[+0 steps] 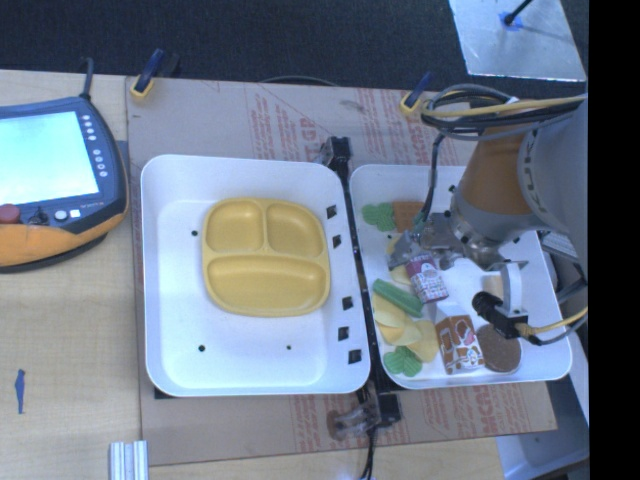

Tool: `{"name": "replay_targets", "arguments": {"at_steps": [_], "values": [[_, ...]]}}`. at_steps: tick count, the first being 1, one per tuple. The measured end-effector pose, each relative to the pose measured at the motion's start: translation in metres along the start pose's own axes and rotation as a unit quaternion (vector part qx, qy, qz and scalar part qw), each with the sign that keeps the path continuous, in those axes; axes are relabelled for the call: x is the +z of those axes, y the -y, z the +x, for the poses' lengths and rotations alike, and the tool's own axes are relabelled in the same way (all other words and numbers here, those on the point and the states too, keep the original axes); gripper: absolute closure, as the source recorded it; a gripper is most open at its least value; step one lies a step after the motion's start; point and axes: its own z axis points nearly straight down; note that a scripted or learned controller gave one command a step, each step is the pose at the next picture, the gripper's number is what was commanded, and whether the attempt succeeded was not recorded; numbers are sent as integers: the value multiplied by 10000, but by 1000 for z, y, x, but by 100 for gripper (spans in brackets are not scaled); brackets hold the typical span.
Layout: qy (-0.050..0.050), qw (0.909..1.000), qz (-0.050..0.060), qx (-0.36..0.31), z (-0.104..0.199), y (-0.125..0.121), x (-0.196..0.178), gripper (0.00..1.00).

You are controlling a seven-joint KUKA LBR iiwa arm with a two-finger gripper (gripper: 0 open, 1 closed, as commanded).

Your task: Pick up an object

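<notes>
My gripper (416, 249) hangs low over the upper middle of the right bin (556, 368), under the grey wrist and orange band. A small maroon packet (429, 279) lies just below it, touching or nearly touching the gripper's tip; whether it is gripped is unclear. Around it lie a green leafy piece (377, 215), an orange piece (406, 211), a green stick (396, 297), yellow pieces (393, 322), a green floret (404, 361), a brown and white carton (458, 344) and a brown disc (499, 351).
The left bin (170, 268) holds a yellow divided plate (267, 256). A control pendant (50, 183) with a screen rests at the bench's far left. Black clips (347, 298) join the two bins. Cables (500, 103) loop above the arm.
</notes>
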Motion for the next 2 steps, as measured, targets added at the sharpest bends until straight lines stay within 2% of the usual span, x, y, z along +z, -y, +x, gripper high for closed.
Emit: {"name": "replay_targets", "arguments": {"at_steps": [1,2], "values": [[3,10000,-5,-16,0,-1,-11,100],[-2,9999,-93,-44,56,-64,-108,100]]}}
